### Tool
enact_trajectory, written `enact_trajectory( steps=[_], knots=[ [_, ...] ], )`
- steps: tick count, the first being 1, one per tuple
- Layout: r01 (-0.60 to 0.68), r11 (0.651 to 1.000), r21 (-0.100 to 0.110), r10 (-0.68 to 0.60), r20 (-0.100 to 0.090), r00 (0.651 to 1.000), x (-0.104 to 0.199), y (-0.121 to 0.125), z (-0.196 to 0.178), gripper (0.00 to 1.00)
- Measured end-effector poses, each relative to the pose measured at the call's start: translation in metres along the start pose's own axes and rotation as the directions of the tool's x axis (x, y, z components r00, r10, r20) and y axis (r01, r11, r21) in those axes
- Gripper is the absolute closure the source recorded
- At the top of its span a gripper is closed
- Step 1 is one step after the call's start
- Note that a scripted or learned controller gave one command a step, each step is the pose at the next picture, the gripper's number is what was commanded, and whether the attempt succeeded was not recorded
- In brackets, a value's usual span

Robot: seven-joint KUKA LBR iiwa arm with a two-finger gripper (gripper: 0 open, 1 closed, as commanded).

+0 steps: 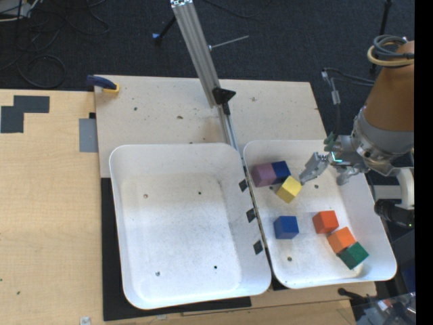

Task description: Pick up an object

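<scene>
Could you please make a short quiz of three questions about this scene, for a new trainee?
1. True or false: all the blocks lie in the right bin.
2. Which block lies nearest the gripper?
A. the green block
B. the yellow block
C. the lone blue block
3. Fill in the blank: the purple block touches a second ____ block.

Key:
1. True. The left bin holds no block.
2. B. The yellow block lies just left of the gripper, but not between its fingers.
3. Blue.
</scene>
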State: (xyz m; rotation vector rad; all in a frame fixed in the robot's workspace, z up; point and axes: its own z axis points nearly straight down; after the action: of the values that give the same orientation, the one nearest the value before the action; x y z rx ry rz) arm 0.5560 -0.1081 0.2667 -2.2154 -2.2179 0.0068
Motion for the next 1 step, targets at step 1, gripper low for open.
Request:
enact_trajectory(
  steps=[1],
  knots=[
    [-0.004, 1.0, -0.005, 0.004, 0.001, 1.0, -0.0017, 0.0004, -0.0022, 0.0]
  ],
)
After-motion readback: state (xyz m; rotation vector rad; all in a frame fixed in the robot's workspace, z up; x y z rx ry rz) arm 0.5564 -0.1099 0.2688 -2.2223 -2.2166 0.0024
